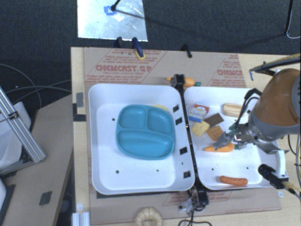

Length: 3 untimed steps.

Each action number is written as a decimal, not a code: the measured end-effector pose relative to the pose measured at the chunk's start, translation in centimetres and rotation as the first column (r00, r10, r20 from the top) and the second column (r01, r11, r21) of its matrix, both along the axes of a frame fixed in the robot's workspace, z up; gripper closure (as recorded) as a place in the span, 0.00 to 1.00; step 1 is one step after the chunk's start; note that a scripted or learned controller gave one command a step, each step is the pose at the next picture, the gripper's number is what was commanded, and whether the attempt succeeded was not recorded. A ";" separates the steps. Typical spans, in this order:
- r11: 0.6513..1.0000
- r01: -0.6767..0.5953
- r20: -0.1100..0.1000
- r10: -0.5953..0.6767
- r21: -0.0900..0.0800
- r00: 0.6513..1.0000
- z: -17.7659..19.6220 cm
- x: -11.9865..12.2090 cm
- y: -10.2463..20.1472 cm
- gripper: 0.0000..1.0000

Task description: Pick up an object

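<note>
Orange carrot piece point(220, 148) lies right under my fingers point(227, 141), long axis running left-right beneath them, though I can't tell how wide they're spread.

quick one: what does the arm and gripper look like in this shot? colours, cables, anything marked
The arm comes in from the right as a bulky rounded body, orange-brown on top and grey below. A thin dark cable loops from it toward the wrist. The gripper is small, metallic grey with dark parts, above the right bin. No markings can be read at this size.
</note>
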State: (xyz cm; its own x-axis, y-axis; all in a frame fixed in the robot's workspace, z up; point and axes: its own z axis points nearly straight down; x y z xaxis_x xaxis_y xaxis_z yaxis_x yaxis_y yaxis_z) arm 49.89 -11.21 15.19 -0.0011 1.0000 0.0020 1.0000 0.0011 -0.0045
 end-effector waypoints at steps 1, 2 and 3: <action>1.000 0.001 0.001 -0.001 -0.001 1.000 -5.2 1.0 -0.1 0.00; 1.000 0.001 0.003 -0.001 -0.001 1.000 -6.8 1.0 -0.1 0.00; 1.000 0.001 0.007 -0.001 -0.003 1.000 -5.7 1.1 -0.2 1.00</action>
